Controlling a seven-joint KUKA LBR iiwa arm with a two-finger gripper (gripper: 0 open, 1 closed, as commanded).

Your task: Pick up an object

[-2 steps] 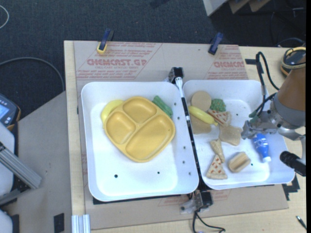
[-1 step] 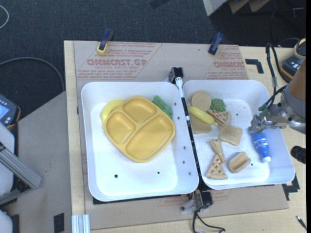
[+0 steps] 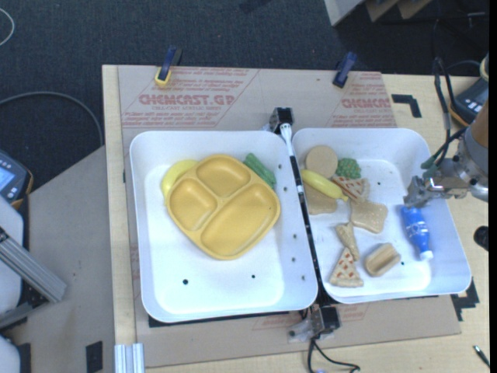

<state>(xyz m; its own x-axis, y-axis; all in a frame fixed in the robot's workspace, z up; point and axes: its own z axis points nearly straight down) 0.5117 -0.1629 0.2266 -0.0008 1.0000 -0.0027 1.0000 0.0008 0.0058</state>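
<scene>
The gripper (image 3: 419, 195) sits low over the right side of the right bin (image 3: 404, 140), coming in from the right edge, and its metal fingers look parted with nothing between them, tips right at the top end of a blue tube (image 3: 417, 233), touching or just above it, can't say which. That tube is glossy blue with a white cap end, lying lengthwise near the bin's right wall. The rest of the right bin is crowded to the left of it: a tan round cookie-looking disc (image 3: 321, 160) up top, a green bumpy broccoli piece (image 3: 349, 167) just beside it, a yellow banana (image 3: 321, 183) lying slantwise, two pizza slices (image 3: 346, 270), one lower down and one near the broccoli, a toast-coloured bread piece (image 3: 370, 217), and a small brown bread loaf (image 3: 381, 259). All look like smooth plastic toy food. There's some bare white floor around the tube and along the bottom edge. The left bin (image 3: 155, 231) holds a yellow divided plate (image 3: 224, 206) with three compartments, tilted a bit, sitting over a yellow thing (image 3: 174, 176) at its upper left, with a green pepper-like piece (image 3: 259, 169) poking out at the upper right. Lots of open white around it, mostly below. Both bins rest on a cardboard-covered counter (image 3: 233, 92) with red print, clamped at the top edge.
</scene>
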